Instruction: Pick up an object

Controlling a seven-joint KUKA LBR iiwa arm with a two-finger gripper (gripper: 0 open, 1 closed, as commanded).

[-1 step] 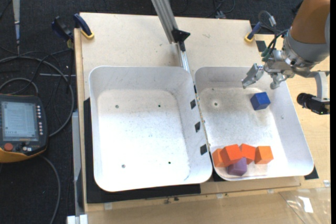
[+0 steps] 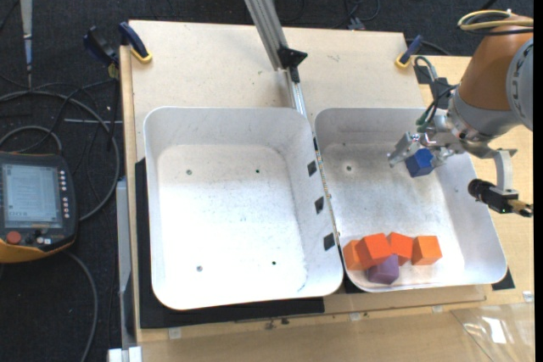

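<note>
A small blue block (image 2: 421, 164) sits between the fingers of my gripper (image 2: 417, 157), over the upper right part of the right bin (image 2: 373, 199). The gripper is shut on it. The grey arm with its orange band reaches in from the right. Along the bin's near edge lie three orange blocks (image 2: 366, 252) (image 2: 400, 245) (image 2: 427, 249), with a purple block (image 2: 383, 270) in front of them.
The left bin (image 2: 229, 208) lies beside the right one, with black clips along the shared wall (image 2: 321, 203). A slanted metal bar (image 2: 259, 0) runs down to the bins' far edge. Cables and a teach pendant (image 2: 32, 203) lie left of the bench.
</note>
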